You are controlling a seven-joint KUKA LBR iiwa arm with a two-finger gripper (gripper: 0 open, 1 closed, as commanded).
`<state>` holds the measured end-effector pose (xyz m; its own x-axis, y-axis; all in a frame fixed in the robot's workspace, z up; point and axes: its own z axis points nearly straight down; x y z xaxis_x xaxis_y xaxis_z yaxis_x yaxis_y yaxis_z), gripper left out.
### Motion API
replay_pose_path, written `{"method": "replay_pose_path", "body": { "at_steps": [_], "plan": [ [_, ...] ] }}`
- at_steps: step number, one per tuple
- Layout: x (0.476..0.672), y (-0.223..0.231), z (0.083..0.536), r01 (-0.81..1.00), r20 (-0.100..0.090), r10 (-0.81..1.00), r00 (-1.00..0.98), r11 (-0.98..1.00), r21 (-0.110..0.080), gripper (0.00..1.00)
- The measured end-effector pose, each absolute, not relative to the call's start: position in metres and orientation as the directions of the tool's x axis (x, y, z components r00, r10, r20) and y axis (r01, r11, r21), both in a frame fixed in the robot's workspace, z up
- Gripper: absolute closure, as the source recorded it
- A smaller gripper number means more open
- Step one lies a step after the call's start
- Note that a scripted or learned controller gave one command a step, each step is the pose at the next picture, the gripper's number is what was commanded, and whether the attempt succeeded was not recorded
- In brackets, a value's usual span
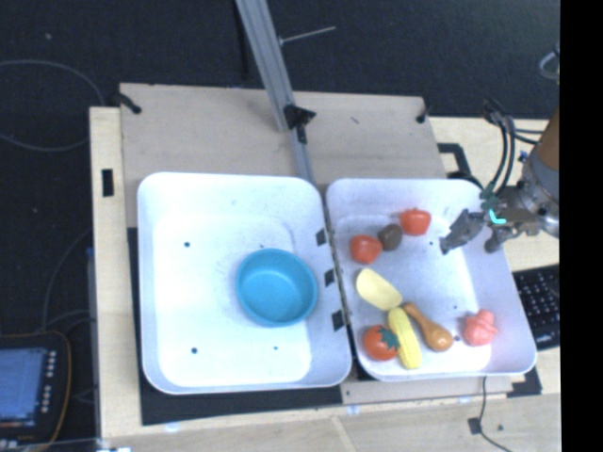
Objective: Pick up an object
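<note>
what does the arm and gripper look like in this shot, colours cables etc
The gripper has two dark grey fingers under a grey wrist block carrying a small teal light. Black cables loop above the wrist, and a bit of the arm's orange band shows at the right.

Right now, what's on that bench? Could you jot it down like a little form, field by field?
left bin: holds a blue bowl
right bin: holds toy food
red pieces: two tomatoes near the top, one at the bottom
yellow pieces: a lemon-like piece and a banana
other pieces: a dark brown lump, an orange-brown drumstick shape, a pink item
gripper: open, over the right bin's upper right, holding nothing
</note>
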<state>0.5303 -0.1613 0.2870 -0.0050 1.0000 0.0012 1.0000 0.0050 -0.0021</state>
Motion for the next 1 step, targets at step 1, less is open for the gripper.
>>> {"method": "replay_pose_path", "body": {
  "at_steps": [1],
  "plan": [
    [0.5308,-0.1614,0.2886,1.000,0.001,1.000,-0.005,0.005,0.001,0.00]
  ]
}}
